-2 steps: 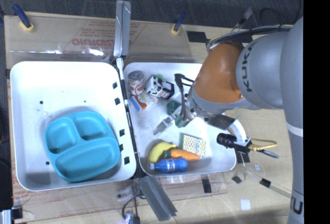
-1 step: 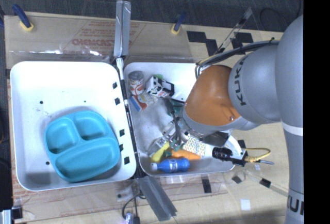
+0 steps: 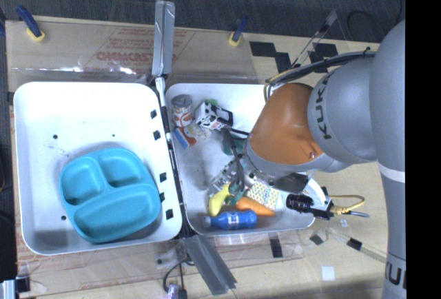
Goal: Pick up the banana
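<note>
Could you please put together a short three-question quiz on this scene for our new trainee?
1. True or false: the light blue plastic divided tray lies in the left white bin.
2. Which item lies directly beside the yellow banana in the right white bin? A) an orange carrot-shaped toy B) a green mug C) a red ball
3. Fill in: the blue plastic bottle lies along the bin's ____ wall, nearest the camera.

Key: 1 true; 2 A; 3 front.

Banana (image 3: 217,202) in right bin (image 3: 200,94) (left of the carrot (image 3: 253,207)).
</note>
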